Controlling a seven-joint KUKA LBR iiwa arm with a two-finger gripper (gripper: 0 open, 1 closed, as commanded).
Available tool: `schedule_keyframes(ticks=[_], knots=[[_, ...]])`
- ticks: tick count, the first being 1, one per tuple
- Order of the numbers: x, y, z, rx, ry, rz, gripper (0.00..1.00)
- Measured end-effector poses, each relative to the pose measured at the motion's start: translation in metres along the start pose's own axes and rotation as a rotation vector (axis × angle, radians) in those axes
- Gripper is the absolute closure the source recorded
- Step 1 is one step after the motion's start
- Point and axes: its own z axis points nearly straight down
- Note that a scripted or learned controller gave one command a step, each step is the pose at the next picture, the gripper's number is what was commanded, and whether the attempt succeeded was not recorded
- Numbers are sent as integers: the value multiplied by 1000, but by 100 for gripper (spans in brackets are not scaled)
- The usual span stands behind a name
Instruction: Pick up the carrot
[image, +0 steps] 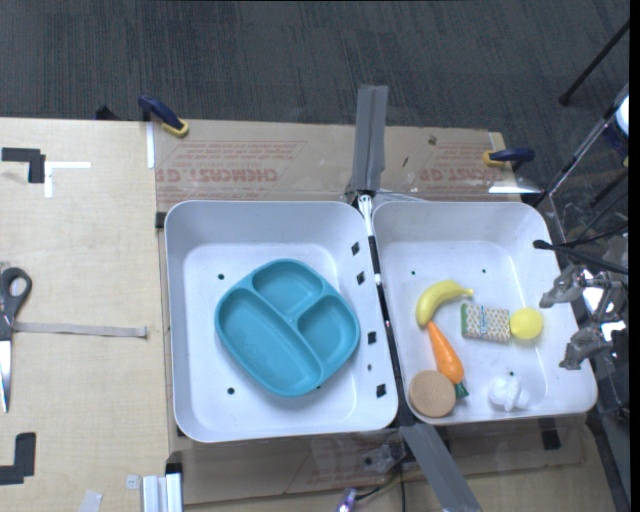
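Observation:
The carrot (445, 352) is small and orange, with a green top pointing toward the front right. It lies in the right bin (500, 232), in the front left part of the floor. Its narrow tip points up toward a yellow banana (440, 298), nearly touching it. Its green end rests against a round tan disc (432, 394) at the bin's front left corner.
A green-and-white box (486, 322) and a yellow ball (527, 323) sit just right of the carrot, and a white lump (509, 393) lies front right. The left bin (185, 330) holds a blue divided plate (288, 327). Metal brackets (580, 300) stand beside the right bin's right wall.

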Motion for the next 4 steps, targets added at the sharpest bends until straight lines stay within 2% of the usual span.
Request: schedule_keyframes(ticks=[1, 2, 3, 4], knots=[[5, 63, 133, 0, -1, 15, 0], [5, 100, 133, 0, -1, -23, 0], [-10, 115, 133, 0, -1, 181, 0], [-12, 116, 123, 1, -5, 176, 100]])
